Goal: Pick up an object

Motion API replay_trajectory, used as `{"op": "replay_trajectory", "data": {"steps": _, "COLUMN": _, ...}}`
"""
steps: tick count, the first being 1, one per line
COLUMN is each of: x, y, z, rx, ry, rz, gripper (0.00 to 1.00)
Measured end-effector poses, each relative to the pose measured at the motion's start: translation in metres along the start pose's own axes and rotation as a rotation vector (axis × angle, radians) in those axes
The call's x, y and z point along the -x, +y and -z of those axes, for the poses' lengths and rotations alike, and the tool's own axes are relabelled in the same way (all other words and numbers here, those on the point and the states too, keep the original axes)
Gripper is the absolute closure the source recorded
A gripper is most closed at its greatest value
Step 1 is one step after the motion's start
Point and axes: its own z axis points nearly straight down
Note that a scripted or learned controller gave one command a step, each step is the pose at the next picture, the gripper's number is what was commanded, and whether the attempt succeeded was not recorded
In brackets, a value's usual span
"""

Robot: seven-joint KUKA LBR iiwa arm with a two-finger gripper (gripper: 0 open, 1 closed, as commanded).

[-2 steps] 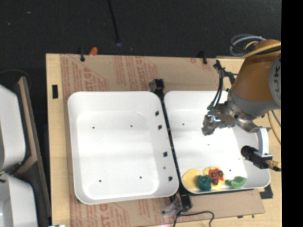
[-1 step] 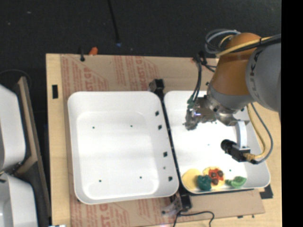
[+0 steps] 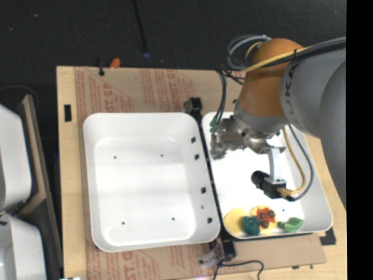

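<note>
Reaching in from the right, the grey arm (image 3: 315,92) with its orange band (image 3: 265,74) hangs over the right bin (image 3: 317,212), wrist pointing down near the bin's left wall. Gripper (image 3: 220,142) sits at the upper left part of that bin, just beside the divider between the two bins; it's mostly hidden under the wrist housing and blurred, so can't tell how its tips are set or whether anything is in them. Nothing visibly held.

Objects to pick are bunched at the near edge of the right bin, well apart from the gripper: a pale yellow flat piece (image 3: 235,219), a teal blob (image 3: 251,226) touching it, a small red and dark item (image 3: 267,215) just beside the teal one, and a green piece (image 3: 291,223) further right. All lie on the bin floor, close together along the near wall.

A black fitting (image 3: 265,183) with a brass end hangs off the arm on a cable loop (image 3: 303,168) above the middle of the right bin.

Left bin (image 3: 93,156) sits touching the right bin, white floor with a few small dark dots. Both bins rest on a cardboard sheet (image 3: 140,89) with red print. Black cables (image 3: 137,13) run across the dark floor behind.
</note>
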Motion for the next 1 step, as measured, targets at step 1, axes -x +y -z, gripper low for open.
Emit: {"op": "replay_trajectory", "data": {"steps": 1, "x": -0.0488, "y": 0.0113, "z": -0.0051, "rx": 0.000, "ry": 0.000, "rz": 0.000, "gripper": 1.00}}
